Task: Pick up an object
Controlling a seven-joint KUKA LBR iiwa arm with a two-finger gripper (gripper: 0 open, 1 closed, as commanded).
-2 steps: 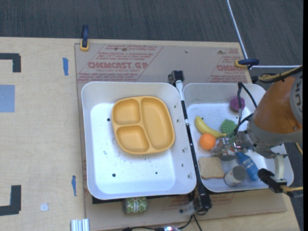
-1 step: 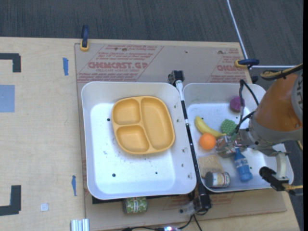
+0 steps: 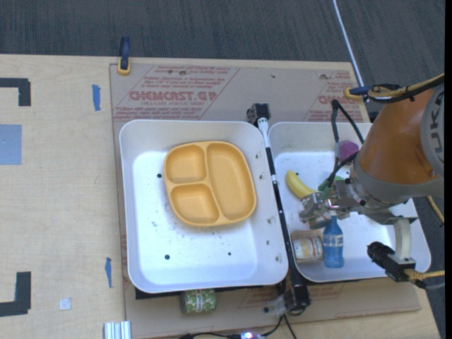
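My gripper (image 3: 319, 207) hangs low over the middle of the right bin (image 3: 418, 254), below the arm's orange band. A yellow banana (image 3: 299, 185) lies just up and left of it. A blue bottle (image 3: 332, 244) stands right below it, its cap close to the gripper's underside. Whether they touch is unclear. A tan can (image 3: 306, 247) lies on its side next to the bottle, at the bin's near left. A purple object (image 3: 347, 148) shows at the far side, partly hidden by the arm. Something green (image 3: 326, 186) peeks out beside the wrist.
The left bin (image 3: 141, 210) holds a yellow divided plate (image 3: 210, 182). A green can (image 3: 199, 301) lies on the bench just in front of that bin. Cables and a black clamp (image 3: 259, 111) sit behind the rim shared by the bins.
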